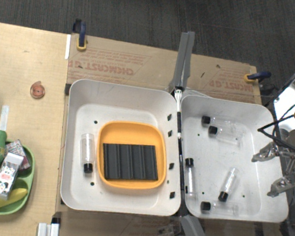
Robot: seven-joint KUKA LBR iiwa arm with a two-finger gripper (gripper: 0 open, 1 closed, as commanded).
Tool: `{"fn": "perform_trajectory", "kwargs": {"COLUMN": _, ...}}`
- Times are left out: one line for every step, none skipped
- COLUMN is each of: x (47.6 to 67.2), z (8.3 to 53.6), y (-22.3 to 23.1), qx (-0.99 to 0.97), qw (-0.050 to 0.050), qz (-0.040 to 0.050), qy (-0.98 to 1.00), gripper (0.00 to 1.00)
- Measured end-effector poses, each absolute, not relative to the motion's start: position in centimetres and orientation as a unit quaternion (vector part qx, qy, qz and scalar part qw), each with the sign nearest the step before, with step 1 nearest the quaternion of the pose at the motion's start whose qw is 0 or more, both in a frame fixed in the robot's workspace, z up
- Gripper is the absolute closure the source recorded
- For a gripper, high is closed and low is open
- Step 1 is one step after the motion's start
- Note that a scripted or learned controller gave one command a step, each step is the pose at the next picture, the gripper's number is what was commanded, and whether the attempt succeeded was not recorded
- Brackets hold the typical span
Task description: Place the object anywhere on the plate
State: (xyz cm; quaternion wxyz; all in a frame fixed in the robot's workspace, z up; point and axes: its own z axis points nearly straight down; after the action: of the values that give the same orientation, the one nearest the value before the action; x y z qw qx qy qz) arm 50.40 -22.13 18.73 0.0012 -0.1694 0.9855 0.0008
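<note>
Square orange plastic plate (134,134) with rounded corners sits flat, centre of left white bin (74,132). Dark grey ribbed rectangular pad (130,161) lies flat on it, towards front edge. Clear plastic vial with black cap (86,152) lies just left of the plate, cap towards front.

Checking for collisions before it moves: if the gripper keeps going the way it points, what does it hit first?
Likely the right bin's floor just inside the right wall; depth is unclear. The gripper sits at that edge, pointing left and down; the nearest vial lies further left.
</note>
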Motion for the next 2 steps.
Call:
{"fn": "perform_trajectory", "kwargs": {"x": 49.6, "z": 18.1, "y": -21.3, "qx": -0.305, "qw": 0.001, "qz": 0.0010, "qy": 0.952, "gripper": 0.00}}
{"fn": "perform_trajectory", "kwargs": {"x": 54.2, "z": 23.3, "y": -22.1, "qx": -0.373, "qw": 0.003, "qz": 0.0004, "qy": 0.928, "gripper": 0.00}}
